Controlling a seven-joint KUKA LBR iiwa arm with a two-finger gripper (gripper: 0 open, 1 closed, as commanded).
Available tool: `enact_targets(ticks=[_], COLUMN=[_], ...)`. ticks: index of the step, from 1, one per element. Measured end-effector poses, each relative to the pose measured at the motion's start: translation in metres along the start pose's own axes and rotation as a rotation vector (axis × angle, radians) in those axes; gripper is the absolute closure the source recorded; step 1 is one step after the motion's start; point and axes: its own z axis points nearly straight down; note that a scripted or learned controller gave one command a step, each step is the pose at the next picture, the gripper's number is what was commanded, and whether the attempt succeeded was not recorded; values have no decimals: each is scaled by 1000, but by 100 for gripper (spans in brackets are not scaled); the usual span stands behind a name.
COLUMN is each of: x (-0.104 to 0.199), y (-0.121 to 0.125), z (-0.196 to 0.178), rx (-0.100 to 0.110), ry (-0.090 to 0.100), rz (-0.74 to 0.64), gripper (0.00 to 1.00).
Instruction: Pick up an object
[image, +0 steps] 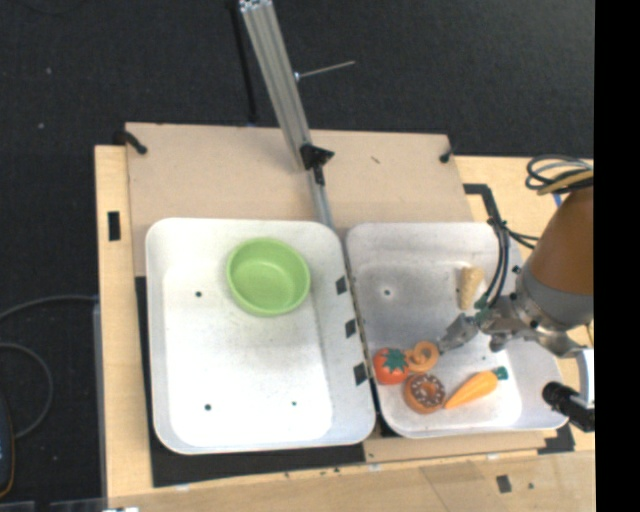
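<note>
The toy carrot (470, 389) lay in the right bin (420, 245) toward five o'clock, beside a chocolate doughnut (425, 393), a tomato (389, 366) and an orange ring (424, 355). The jaws (462, 333) hovered just above them; open or closed, I couldn't tell. A green bowl (267, 277) sat in the left bin (250, 400).

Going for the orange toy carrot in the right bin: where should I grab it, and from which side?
Probably grip the orange toy carrot across its thicker middle, descending from above with pincer fingers straddling its narrow width. It lies flat and diagonal, its pointed end nearly touching the round brown doughnut-like toy.
</note>
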Motion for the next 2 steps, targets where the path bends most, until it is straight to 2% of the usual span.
enact_targets(ticks=[1,2], x=[-4,-4], y=[-4,-1], z=[60,72], rx=[0,-7], ry=[1,4], rz=[0,0], gripper=[0,0])
